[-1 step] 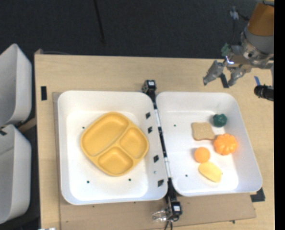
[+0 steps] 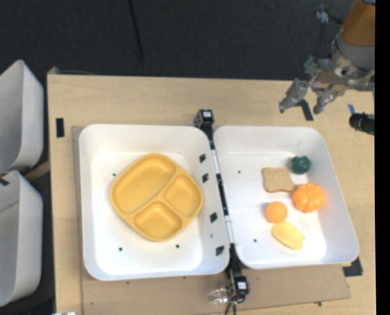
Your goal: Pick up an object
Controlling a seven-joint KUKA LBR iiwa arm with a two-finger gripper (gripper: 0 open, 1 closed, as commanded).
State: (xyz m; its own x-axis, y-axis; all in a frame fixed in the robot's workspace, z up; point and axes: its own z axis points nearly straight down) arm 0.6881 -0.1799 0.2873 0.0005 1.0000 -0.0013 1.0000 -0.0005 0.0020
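The right bin (image 2: 247,149) holds several small items: a dark green ball-like piece (image 2: 301,164), a tan toast slice (image 2: 276,179), an orange pumpkin-like piece (image 2: 308,197), a small orange ball (image 2: 276,211) and a pale yellow lemon-like piece (image 2: 287,235). My gripper (image 2: 306,103) hangs above the bench behind the right bin's far edge, at the upper right. Its two fingers are spread apart, with nothing between them. It is well away from all the items.
A yellow divided plate (image 2: 157,196) lies in the left bin (image 2: 96,254). A black ridge with clips (image 2: 216,195) runs between the two bins. White boxes (image 2: 8,123) stand off the bench at the left.
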